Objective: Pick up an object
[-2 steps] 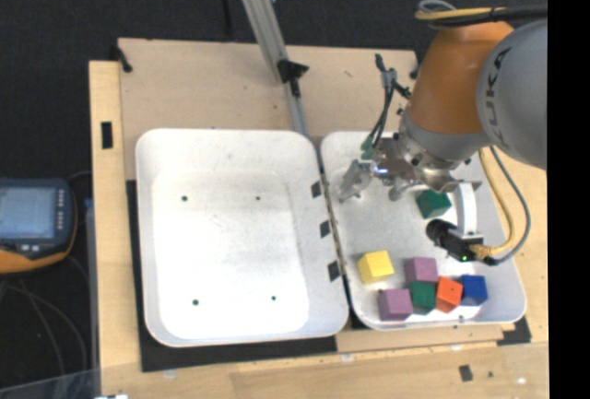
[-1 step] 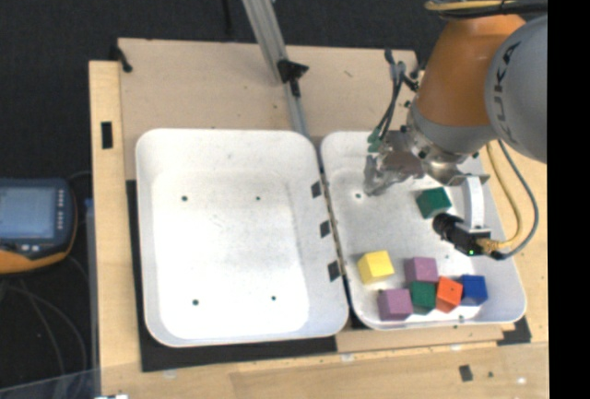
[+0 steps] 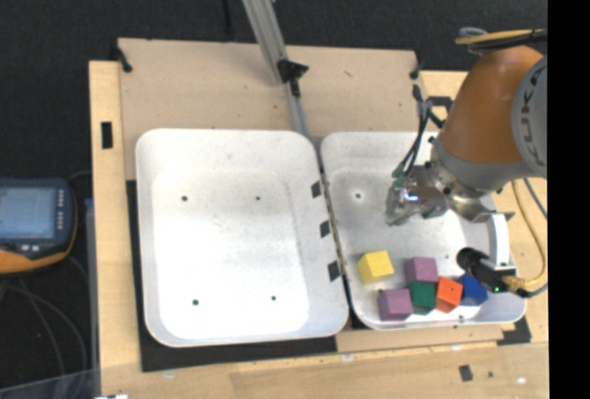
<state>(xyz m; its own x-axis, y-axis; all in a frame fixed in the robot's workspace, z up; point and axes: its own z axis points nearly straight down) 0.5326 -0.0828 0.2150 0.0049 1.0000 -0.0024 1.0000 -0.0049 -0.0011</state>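
Note:
Several small blocks lie at the near end of the right bin (image 3: 364, 158): a yellow block (image 3: 375, 265), two purple blocks (image 3: 420, 269) (image 3: 395, 302), a green block (image 3: 423, 295), an orange block (image 3: 448, 293) and a blue block (image 3: 473, 288). My gripper (image 3: 402, 204) hangs over the middle of the right bin, above and a little behind the yellow block. Nothing shows between its fingers. The orange-banded wrist hides part of the bin's right side.
The left bin (image 3: 230, 231) lies beside the right one. A slanted metal rail (image 3: 263, 10) runs from the top down to the gap between the bins. A handheld screen device (image 3: 32, 217) lies off the bench at the left. Cables run along the right bin's right rim.

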